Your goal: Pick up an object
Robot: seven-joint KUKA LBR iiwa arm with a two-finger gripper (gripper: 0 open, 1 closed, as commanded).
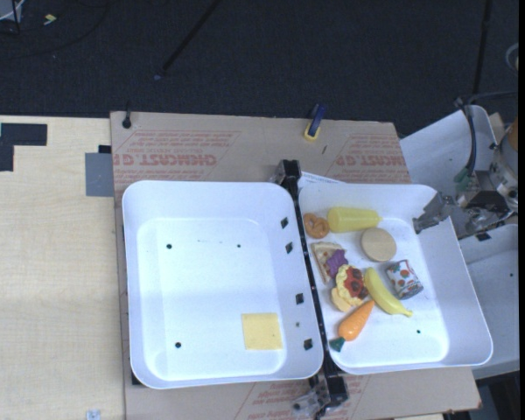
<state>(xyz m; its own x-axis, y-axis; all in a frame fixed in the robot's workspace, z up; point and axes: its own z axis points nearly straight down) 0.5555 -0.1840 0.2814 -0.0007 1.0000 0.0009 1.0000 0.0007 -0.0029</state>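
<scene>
— Which one to grab?
— The toy banana (387,292), mid right bin (459,344) — light, stiff, slick plastic; take it across its middle.
— And the gripper (437,210)?
— Over that bin's far-right rim; grip state — cannot tell.
</scene>
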